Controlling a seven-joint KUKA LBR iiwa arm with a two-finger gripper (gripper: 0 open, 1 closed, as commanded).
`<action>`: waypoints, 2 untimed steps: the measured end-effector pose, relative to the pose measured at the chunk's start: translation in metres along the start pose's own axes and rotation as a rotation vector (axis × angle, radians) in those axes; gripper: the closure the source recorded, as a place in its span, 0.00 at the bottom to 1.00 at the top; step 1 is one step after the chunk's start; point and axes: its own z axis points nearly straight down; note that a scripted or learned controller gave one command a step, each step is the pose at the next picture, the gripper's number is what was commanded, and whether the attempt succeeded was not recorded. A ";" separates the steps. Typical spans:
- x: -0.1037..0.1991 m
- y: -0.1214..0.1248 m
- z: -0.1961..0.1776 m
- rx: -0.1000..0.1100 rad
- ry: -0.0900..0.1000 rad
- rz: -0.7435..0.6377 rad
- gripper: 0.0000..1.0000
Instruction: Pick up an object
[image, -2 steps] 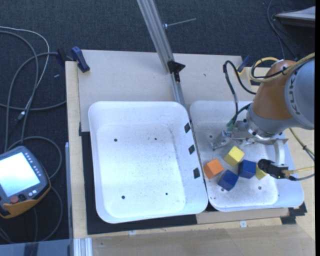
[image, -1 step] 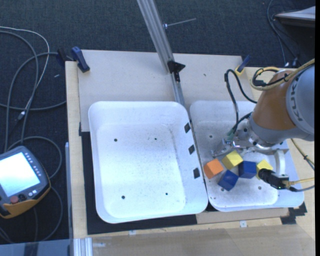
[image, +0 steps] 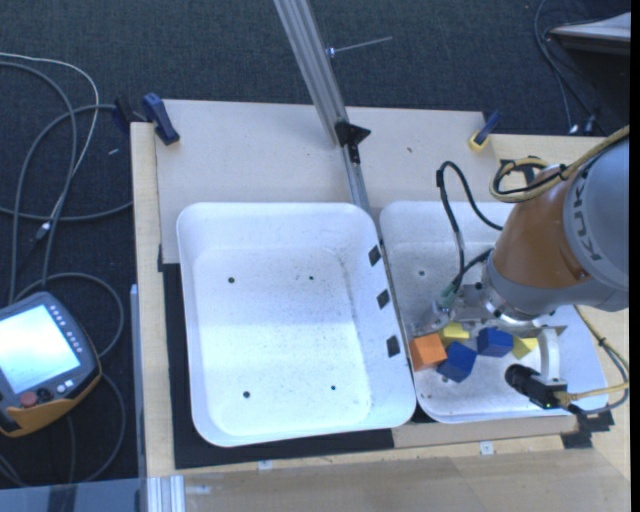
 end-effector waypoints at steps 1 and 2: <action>-0.001 0.002 -0.010 -0.005 -0.002 0.001 1.00; 0.062 0.012 -0.104 -0.012 0.000 -0.007 1.00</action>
